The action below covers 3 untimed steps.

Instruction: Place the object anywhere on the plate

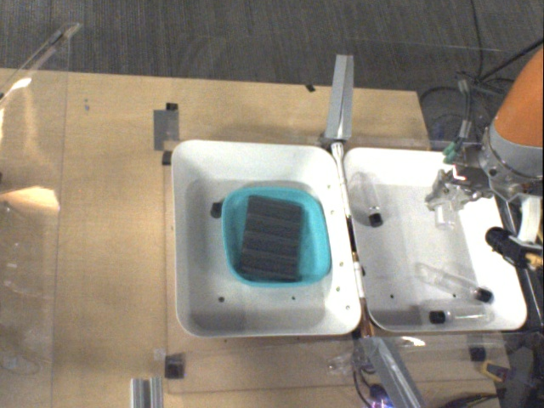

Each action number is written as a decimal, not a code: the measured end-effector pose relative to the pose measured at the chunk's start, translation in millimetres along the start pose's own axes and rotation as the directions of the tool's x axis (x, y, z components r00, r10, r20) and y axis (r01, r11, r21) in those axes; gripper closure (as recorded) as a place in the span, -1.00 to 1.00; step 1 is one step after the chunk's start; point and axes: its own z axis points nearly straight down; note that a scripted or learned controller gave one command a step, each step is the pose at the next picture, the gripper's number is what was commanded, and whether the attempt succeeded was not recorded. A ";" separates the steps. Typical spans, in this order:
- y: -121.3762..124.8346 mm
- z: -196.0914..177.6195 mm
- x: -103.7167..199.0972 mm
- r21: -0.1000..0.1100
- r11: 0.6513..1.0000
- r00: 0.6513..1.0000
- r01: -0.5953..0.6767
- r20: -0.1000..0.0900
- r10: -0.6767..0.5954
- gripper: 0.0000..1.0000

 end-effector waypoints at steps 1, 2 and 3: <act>-30.2 30.9 90.3 0.003 0.998 0.998 0.063 -0.002 -0.063 1.00; -30.1 30.8 90.1 0.003 0.998 0.998 0.063 -0.002 -0.063 -1.00; -43.7 10.3 138.9 0.002 1.000 1.000 -0.024 -0.002 0.024 -1.00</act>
